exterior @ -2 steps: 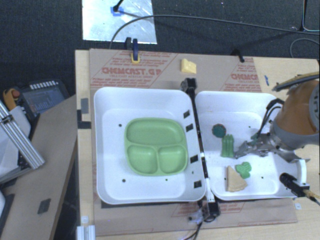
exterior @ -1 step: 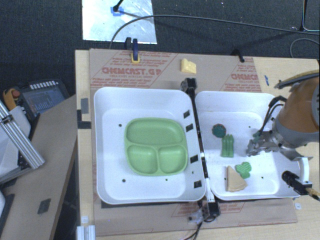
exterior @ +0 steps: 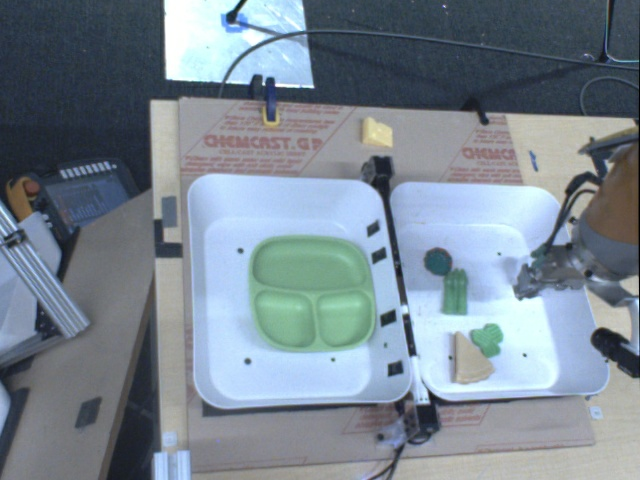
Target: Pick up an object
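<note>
Your gripper (exterior: 524, 280) hangs over the right bin (exterior: 530, 208), right of the green block (exterior: 456, 292); finger state cannot be told. Nothing visibly held.

Well to the left of my jaws, past the desk (exterior: 170, 298) edge, dark carpet (exterior: 70, 78) covers the floor and runs along the far side. A sheet of printed cardboard (exterior: 300, 140) lies on the desk top. Far beyond my jaws a shiny silver sheet (exterior: 240, 28) rests on the carpet, cables (exterior: 420, 40) trailing across it. At far left sit a control pendant (exterior: 85, 200) and an aluminium rail (exterior: 40, 278).
</note>
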